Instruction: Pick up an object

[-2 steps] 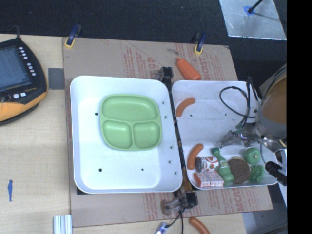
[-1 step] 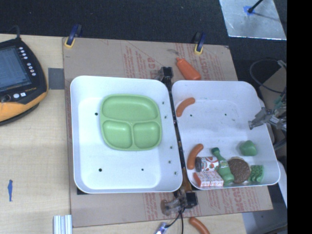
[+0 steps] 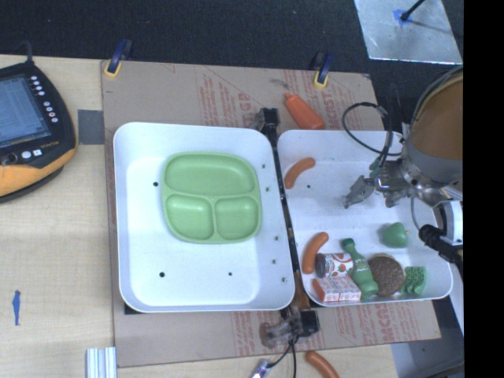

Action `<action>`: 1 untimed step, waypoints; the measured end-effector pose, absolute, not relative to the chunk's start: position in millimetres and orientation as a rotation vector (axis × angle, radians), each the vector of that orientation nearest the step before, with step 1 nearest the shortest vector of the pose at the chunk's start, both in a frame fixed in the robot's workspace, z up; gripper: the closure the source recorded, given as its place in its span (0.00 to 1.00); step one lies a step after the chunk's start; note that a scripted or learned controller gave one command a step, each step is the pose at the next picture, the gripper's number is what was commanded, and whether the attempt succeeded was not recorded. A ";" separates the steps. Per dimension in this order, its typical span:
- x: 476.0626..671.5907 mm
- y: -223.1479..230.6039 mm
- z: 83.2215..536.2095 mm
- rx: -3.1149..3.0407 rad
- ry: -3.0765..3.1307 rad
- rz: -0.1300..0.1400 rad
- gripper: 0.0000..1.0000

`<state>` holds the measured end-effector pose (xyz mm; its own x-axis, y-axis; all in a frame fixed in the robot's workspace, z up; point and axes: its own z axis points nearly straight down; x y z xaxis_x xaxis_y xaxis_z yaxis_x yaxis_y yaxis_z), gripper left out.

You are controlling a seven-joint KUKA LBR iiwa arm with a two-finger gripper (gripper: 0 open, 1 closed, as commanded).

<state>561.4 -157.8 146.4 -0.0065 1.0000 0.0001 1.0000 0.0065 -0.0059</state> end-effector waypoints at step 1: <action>641.5 -127.8 95.0 -2.213 -2.226 0.006 0.00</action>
